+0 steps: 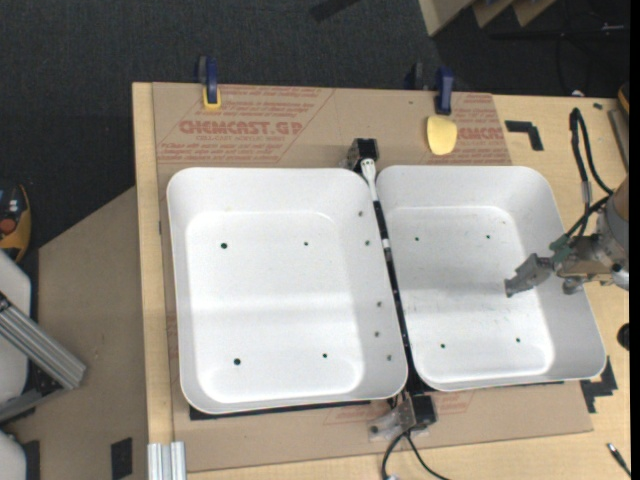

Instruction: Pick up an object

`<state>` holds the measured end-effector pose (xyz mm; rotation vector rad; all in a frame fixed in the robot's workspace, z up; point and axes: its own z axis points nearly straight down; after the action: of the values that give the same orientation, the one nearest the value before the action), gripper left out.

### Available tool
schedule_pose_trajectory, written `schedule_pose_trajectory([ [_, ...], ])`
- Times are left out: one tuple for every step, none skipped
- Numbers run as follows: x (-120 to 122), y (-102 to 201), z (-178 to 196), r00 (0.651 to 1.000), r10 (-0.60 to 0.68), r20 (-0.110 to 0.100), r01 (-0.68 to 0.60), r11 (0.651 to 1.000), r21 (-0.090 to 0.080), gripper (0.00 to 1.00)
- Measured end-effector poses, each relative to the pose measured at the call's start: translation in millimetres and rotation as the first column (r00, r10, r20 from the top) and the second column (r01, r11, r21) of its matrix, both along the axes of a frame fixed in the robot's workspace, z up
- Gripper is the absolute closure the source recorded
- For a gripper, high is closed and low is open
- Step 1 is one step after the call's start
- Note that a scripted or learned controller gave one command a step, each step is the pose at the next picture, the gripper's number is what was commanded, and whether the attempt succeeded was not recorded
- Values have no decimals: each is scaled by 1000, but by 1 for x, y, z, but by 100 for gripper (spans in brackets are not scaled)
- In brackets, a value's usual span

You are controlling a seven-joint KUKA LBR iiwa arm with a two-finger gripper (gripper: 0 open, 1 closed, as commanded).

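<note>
Two shallow white bins sit side by side on the counter, a brown board printed with red lettering. The left bin takes up the middle of the board; the right bin reaches toward the counter's right edge. Their inner rims touch along a dark strip that runs from the far edge toward the near edge. Small dark dots mark both bin floors.

From the right edge, the arm reaches over the right bin, and the claw hangs above the bin's right half, near its right wall, pointing toward the bin's centre. Whether its tips are apart or together I cannot tell; it shows as one grey blur. I can make out no object between them, and no loose object to pick up on either bin floor.

Along the far edge of the counter, a blue-and-yellow clamp grips the board near the far-left corner, and a second clamp stands above the right bin, with a pale yellow rounded piece just below it. Cables trail at the far-right corner.
</note>
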<state>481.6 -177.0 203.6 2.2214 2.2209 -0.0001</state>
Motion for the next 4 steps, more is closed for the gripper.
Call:
schedule_pose_trajectory([
  [1, 0, 11, 1000, 1, 3, -1, 1000, -2, 100],
  [16, 45, 123, 1000, 7, 12, -7, 1000, -2, 100],
  [4, 89, 37, 1000, 4, -9, -4, 1000, 4, 100],
  [-1, 140, 185, 1000, 9, 18, -9, 1000, 1, 100],
])
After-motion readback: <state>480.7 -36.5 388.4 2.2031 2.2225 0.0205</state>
